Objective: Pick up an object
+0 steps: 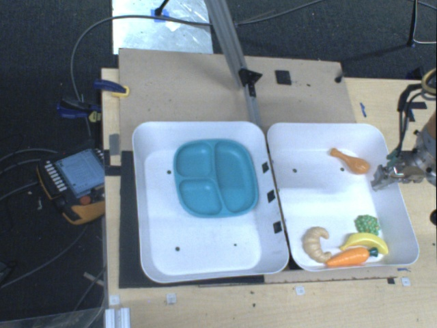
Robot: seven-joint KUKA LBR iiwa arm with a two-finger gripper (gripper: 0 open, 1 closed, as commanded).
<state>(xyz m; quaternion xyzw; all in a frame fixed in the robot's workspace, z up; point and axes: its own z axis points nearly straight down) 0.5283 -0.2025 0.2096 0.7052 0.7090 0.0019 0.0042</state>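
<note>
The gripper (384, 177), finger spread unclear, hovers at the right bin's (300, 149) edge, reach stage; toy drumstick (351, 160) lies just beyond its fingers, needing a lowering.

No readable text, labels, brands or numbers anywhere. Handheld device (74, 176) on the floor off the bench's left edge has a screen and a key row, all too blurred to read. Black square patch (283, 77) near the bench's far edge carries no legible mark. Small black tabs (267, 168) along the seam between the two white bins are blank at this resolution. Blue divided plate (216, 177) shows no print.
</note>
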